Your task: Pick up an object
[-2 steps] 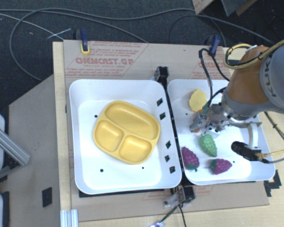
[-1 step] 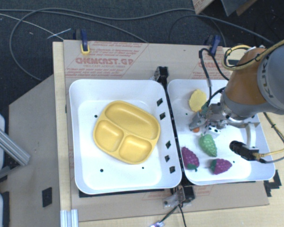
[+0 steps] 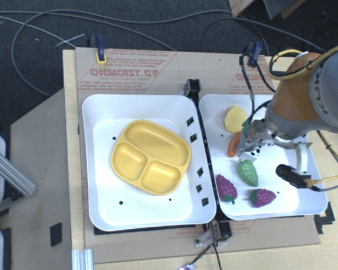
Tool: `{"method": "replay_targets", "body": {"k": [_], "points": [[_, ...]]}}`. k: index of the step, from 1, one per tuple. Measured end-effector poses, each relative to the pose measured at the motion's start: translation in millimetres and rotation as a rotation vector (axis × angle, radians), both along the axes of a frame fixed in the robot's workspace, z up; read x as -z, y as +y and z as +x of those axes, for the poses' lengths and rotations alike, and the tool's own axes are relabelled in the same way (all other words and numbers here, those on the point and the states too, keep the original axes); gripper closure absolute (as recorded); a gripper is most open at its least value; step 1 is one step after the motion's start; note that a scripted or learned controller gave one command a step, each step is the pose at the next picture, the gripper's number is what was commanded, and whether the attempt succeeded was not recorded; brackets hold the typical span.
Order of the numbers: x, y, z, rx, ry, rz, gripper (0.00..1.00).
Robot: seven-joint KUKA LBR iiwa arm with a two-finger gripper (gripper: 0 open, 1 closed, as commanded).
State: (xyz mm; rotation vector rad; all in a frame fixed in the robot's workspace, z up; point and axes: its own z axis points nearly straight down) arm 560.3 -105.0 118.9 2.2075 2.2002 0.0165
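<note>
The right bin point(image 3: 281, 210) holds several toy foods. A pale yellow piece point(image 3: 235, 118) lies at its back left, with an orange carrot-like piece point(image 3: 232, 144) just in front of it. A green piece point(image 3: 248, 172) sits in the middle. Two purple grape bunches lie near the front, one at the left point(image 3: 226, 188) and one further right point(image 3: 262, 197). My gripper point(image 3: 249, 147) hangs low over the bin between the orange piece and the green piece, under the grey and orange wrist. Nothing shows between its fingers.
The left bin point(image 3: 96, 167) carries a yellow divided plate point(image 3: 151, 156). A black divider with clips point(image 3: 196, 145) runs between the bins. Cables point(image 3: 304, 179) and a black connector trail from the wrist over the right bin's right side. Blue clamps sit at the board's back edge.
</note>
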Motion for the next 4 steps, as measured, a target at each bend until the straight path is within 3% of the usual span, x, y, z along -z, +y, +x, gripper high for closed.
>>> {"method": "replay_targets", "body": {"k": [1,3,4], "points": [[-53,-4,11,-0.004,0.020,0.009,1.00],[-132,-7,15,-0.004,0.020,0.010,1.00],[-120,49,-2,-0.008,0.029,0.013,1.00]]}}
